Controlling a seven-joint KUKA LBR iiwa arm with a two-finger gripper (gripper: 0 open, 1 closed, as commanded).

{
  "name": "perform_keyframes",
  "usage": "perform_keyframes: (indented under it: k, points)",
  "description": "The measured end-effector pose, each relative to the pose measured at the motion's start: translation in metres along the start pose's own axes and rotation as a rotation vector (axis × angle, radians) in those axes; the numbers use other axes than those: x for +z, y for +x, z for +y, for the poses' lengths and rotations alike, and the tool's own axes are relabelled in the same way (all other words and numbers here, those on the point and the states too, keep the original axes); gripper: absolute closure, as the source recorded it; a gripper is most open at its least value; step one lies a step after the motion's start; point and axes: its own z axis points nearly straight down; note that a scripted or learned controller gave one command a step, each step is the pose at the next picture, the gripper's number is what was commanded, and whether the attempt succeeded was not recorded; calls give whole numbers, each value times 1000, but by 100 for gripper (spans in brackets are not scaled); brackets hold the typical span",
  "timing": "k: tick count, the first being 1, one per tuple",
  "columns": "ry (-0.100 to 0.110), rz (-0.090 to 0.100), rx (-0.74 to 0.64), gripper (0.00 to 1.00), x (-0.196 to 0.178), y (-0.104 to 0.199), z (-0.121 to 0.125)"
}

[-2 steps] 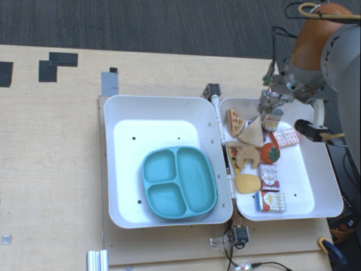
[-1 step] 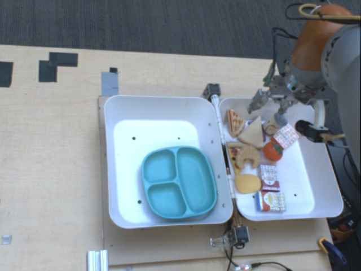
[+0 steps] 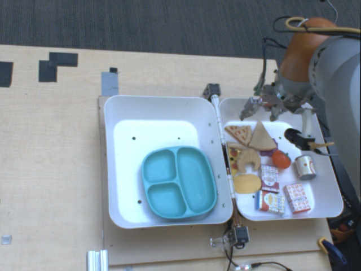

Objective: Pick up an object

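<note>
The two-finger gripper (image 3: 262, 107) is seen with fingers spread apart and nothing between them, poised over the right white bin's (image 3: 333, 208) far edge. Just below it lies a tan triangular toy wedge (image 3: 262, 137), judged light, rigid and smooth; its 2 slanted sides are the advised hold.
</note>
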Motion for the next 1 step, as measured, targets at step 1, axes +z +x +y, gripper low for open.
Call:
perform_keyframes:
  k: [1]
  points:
    - [-13,-2,5,0,35,15,-37]
